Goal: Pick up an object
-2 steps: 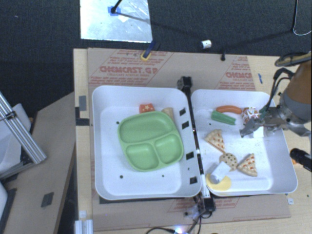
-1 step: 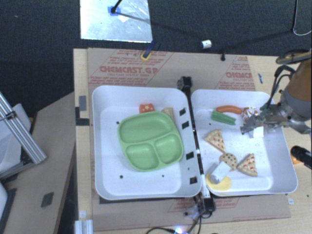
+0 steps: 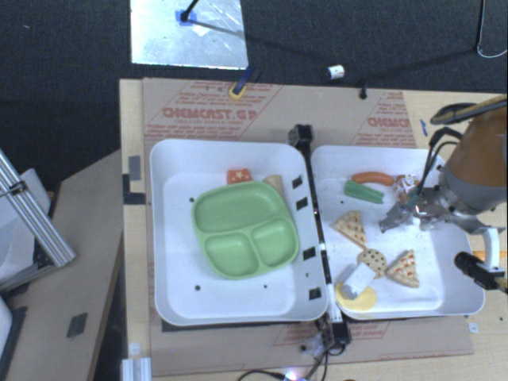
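Nothing lifted yet — hand (image 3: 394,219) low in the right bin (image 3: 456,292) among toy foods, near a pizza slice (image 3: 351,228); finger spread impossible to tell.

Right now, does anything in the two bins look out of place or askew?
Mostly no. The green plate sits skewed in the left bin, with an orange block half tucked behind it. The right bin's food pieces lie scattered.
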Tool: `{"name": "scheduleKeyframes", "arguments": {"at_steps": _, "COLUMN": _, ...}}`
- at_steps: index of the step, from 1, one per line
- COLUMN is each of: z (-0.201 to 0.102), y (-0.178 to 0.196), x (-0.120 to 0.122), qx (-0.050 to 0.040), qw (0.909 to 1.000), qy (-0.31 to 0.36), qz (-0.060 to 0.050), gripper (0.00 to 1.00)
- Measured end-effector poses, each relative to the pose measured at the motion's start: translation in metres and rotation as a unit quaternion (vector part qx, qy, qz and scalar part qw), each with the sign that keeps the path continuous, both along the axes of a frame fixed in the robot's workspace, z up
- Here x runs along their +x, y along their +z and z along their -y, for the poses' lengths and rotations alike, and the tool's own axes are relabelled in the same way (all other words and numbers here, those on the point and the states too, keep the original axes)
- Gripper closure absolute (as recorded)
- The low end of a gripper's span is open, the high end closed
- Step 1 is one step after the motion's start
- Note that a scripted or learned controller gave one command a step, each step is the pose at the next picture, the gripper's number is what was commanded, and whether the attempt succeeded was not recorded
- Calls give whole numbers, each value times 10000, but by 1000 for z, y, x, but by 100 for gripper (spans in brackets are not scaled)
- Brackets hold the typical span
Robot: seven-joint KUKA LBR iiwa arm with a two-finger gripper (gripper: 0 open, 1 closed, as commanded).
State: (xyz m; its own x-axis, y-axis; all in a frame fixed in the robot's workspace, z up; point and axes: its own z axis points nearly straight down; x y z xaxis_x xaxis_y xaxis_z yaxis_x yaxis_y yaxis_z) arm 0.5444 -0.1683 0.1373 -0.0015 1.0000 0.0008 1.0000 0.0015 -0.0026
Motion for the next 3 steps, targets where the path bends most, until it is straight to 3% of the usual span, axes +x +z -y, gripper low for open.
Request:
{"name": "scheduleKeyframes", "arguments": {"at_steps": 1, "z": -1, "y": -52, "x": 0, "qx": 3, "qw": 10000, "qy": 0, "qz": -1, "gripper": 0}}
{"name": "scheduleKeyframes", "arguments": {"at_steps": 2, "z": 0, "y": -39, "x": 1, "qx": -8, "qw": 10000, "qy": 1, "qz": 27, "gripper": 100}}
{"name": "scheduleKeyframes", "arguments": {"at_steps": 3, "z": -3, "y": 10, "x": 11, "qx": -11, "qw": 10000, "qy": 17, "qz": 41, "gripper": 100}}
